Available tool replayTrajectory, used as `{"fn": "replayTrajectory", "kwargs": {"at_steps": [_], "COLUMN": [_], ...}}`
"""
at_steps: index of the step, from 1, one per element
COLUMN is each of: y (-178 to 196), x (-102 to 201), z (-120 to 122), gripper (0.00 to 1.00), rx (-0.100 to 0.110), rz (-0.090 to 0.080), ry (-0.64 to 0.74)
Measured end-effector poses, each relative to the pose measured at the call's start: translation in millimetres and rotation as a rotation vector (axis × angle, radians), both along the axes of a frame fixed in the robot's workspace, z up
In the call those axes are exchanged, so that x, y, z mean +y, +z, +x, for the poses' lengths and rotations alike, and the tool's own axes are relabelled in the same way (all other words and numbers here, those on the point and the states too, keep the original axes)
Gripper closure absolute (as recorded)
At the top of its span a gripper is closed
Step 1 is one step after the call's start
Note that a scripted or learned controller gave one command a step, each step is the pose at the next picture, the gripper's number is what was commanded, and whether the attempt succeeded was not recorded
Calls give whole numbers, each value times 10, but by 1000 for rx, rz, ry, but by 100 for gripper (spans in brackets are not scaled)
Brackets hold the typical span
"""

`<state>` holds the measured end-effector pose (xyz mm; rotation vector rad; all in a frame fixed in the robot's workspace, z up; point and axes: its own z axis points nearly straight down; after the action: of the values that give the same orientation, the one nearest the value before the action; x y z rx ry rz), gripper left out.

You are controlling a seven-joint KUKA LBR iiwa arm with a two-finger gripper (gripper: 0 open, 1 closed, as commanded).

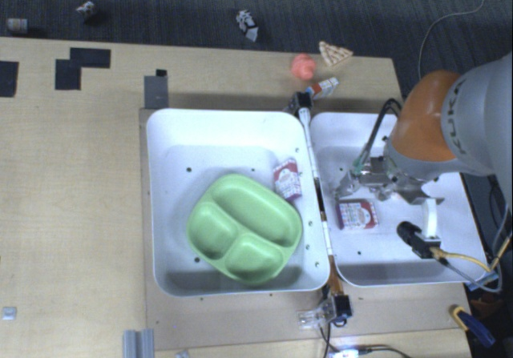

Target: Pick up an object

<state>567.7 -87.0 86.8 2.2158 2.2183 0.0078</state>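
Green tray (244, 226) lies in left bin (172, 188).

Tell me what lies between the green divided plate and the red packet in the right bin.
In the camera view, between the green plate and the red packet lie bare bin floor and the two bins' adjoining rims. A second packet sits farther up, beside the plate.

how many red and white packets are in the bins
2. One packet lies in the left bin beside the green plate; the other lies in the right bin below the arm, which may hide more.
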Motion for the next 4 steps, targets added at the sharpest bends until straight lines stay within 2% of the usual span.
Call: {"fn": "replayTrajectory", "kwargs": {"at_steps": [1, 2, 3, 4], "y": [121, 969, 961, -9], "x": [6, -507, -501, -523], "z": [24, 488, 484, 716], "gripper": [100, 100, 0, 0], "rx": [-7, 2, 4, 2], "rz": [0, -1, 0, 0], "ry": [0, 0, 0, 4]}}
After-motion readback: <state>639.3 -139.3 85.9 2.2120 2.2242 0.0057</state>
